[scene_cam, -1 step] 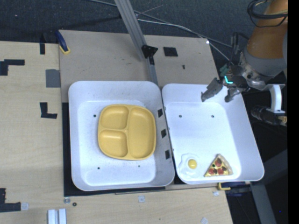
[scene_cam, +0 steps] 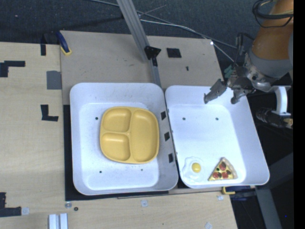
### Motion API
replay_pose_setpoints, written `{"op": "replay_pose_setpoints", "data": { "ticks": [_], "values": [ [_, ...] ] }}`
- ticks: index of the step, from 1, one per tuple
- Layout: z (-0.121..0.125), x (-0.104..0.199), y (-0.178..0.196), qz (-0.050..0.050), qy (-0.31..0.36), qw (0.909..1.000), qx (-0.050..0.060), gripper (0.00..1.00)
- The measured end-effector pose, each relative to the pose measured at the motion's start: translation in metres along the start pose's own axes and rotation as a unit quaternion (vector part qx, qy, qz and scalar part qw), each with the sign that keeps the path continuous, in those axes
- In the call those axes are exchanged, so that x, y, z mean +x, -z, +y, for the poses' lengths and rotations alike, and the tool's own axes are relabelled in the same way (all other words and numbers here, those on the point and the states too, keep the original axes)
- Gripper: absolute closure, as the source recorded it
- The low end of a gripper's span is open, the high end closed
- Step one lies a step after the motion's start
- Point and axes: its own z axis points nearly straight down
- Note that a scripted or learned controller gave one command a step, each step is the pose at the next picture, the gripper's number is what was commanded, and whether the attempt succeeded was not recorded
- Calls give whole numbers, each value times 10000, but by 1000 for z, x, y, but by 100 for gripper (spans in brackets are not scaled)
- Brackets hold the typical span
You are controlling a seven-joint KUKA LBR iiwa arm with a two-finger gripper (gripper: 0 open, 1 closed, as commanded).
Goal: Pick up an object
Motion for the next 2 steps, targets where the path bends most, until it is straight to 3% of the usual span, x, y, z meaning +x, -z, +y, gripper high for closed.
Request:
{"op": "replay_pose_setpoints", "data": {
  "ticks": [2],
  "values": [
    [-10,-6,-122,0,-10,10000,34,0]
  ]
}}
